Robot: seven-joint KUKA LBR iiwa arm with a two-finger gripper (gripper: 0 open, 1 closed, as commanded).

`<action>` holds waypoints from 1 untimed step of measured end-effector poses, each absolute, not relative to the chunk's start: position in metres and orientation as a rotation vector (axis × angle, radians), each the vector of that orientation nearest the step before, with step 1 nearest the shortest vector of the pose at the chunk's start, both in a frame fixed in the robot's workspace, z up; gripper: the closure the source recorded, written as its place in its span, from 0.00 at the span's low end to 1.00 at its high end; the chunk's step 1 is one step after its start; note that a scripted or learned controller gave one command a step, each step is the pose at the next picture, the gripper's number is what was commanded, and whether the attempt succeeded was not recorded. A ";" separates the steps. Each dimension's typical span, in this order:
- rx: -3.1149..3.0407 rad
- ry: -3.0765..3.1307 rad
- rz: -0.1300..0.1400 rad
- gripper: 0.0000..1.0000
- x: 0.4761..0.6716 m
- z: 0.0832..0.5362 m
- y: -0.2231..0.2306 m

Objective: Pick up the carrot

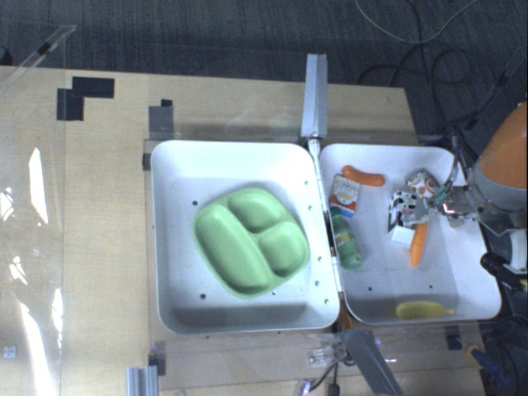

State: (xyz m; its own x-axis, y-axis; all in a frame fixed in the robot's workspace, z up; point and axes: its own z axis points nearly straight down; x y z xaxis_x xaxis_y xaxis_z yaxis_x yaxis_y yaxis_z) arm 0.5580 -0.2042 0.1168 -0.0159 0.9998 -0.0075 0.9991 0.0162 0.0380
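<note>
The carrot (pixel 418 245) lies mid-floor in the right bin (pixel 470 299), away from its walls. It's small, orange, tapered. The hand (pixel 410 208) hovers just above it; its grip I cannot tell.

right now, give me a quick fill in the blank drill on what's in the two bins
1. The green divided plate lies in the ____ bin of the camera view.
2. The carrot lies in the right bin, just below the ____.
3. The yellow banana lies along that bin's ____ edge.
4. The green plate has ____ compartments.

Missing words: left; claw; bottom; three
</note>
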 end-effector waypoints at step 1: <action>2.113 2.247 0.034 0.00 0.557 0.110 -0.177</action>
